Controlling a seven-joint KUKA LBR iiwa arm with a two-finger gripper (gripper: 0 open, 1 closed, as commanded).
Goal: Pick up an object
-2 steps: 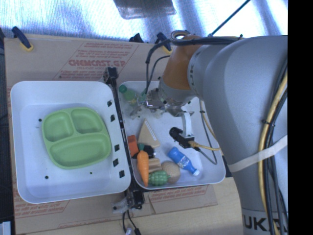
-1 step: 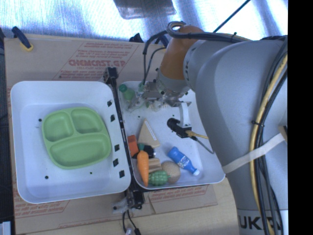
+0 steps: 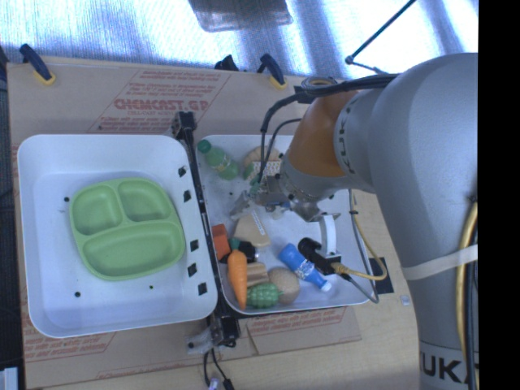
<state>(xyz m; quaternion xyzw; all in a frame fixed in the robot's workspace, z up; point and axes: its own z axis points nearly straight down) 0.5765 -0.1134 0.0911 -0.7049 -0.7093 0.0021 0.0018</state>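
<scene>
- While the tool [image 3: 262, 195] hangs low in the right bin [image 3: 357, 297], whether its fingers are spread or pressed together I cannot tell; nothing is visibly gripped.
- Good practice, I judge: drop straight onto one separate item, avoiding neighbours.
- The cream wedge [image 3: 252, 231] lies just beneath the tool, toward the worktop's front edge.
- The carrot [image 3: 237, 276] and blue bottle [image 3: 302, 266] lie nearer that bin's front wall.
</scene>
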